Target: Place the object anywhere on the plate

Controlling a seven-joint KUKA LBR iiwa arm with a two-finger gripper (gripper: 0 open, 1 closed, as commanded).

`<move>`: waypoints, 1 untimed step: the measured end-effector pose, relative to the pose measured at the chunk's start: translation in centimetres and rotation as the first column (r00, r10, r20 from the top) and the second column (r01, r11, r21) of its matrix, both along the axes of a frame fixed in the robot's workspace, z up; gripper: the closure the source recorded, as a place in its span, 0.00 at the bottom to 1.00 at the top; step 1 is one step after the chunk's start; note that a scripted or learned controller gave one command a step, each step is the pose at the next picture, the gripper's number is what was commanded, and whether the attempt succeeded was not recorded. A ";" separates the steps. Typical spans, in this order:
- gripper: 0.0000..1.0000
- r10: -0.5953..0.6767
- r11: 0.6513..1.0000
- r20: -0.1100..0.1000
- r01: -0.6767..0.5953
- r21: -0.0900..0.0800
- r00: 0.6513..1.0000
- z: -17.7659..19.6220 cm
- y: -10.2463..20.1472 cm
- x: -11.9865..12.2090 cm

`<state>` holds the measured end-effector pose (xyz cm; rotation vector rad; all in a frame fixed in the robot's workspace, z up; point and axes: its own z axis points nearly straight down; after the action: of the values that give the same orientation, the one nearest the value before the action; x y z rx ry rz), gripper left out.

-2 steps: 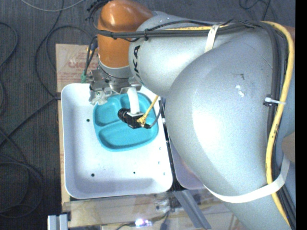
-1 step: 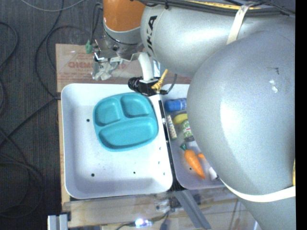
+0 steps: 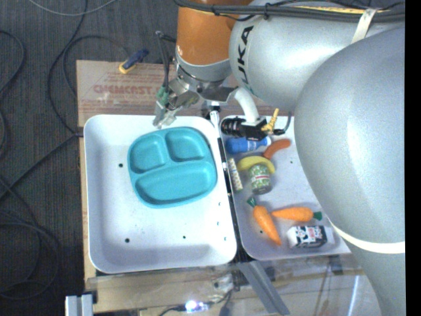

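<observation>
Grey arm (image 3: 316, 78) dominates; teal plate (image 3: 173, 165) sits bare in the left bin (image 3: 105, 229); the gripper (image 3: 164, 114) hovers at the plate's far rim, seemingly clasping something small, though I cannot tell; lower over a compartment before releasing.

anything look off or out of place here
Nothing looks spilled or broken. The blue plate sits slightly askew in the left bin, bare of any object. The toys, among them two carrots, are crowded in the right bin. The gripper hovers at the left bin's far rim.
</observation>
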<state>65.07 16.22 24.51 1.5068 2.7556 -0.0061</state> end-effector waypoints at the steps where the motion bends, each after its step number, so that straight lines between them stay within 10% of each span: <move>1: 1.00 -0.026 1.000 -0.001 0.026 0.003 1.000 2.4 2.4 -5.7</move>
<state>59.37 18.61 26.89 1.5436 2.7379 -0.0019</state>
